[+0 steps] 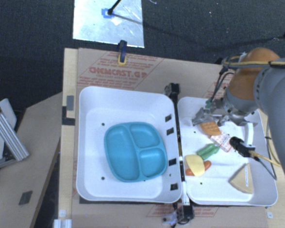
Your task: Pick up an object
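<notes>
Seen from above at a slant, a bench (64, 178) carries two shallow white bins side by side.

The left bin (90, 132) holds a blue plate (134, 150) with three compartments, lying flat near the middle.

The right bin (224, 192) holds several small toy foods:
- An orange waffle (211, 128) lies toward the far side.
- A pink and white piece (222, 141) lies just beside the waffle, on its near right.
- A green piece (208, 151) sits near the bin's middle.
- A yellow piece (195, 164) lies nearer the camera and touches a small orange-red piece (205, 166) on its right.
- A tan wedge (241, 182) lies apart from the rest, near the bin's near right corner.

The grey arm (275, 91) reaches in from the right. Its tool (205, 116) is over the far part of the right bin, just beside the waffle's far left edge. Whether the tool is spread or pressed together cannot be told. Nothing can be seen held in it, and every toy lies on the bin floor.
</notes>
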Robot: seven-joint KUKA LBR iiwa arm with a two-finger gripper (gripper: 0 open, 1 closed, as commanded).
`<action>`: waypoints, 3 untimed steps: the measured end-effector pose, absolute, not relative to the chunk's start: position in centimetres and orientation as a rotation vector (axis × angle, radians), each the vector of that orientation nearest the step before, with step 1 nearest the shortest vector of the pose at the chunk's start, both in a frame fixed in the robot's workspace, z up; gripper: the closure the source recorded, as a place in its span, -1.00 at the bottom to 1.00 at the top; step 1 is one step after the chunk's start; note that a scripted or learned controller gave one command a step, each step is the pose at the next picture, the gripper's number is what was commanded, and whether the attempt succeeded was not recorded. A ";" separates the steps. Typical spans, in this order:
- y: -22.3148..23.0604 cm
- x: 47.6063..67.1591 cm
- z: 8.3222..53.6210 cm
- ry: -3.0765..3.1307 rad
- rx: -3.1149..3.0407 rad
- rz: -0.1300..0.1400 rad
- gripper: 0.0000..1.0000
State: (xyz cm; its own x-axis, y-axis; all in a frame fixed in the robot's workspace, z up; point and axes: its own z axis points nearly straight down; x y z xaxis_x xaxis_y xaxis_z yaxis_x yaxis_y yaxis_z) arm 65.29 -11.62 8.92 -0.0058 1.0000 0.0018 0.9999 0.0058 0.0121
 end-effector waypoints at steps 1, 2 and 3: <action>-11.7 65.1 9.7 2.227 2.209 0.007 1.00; -10.9 65.5 14.4 2.224 2.212 0.007 1.00; -11.5 65.3 20.8 2.220 2.213 0.007 1.00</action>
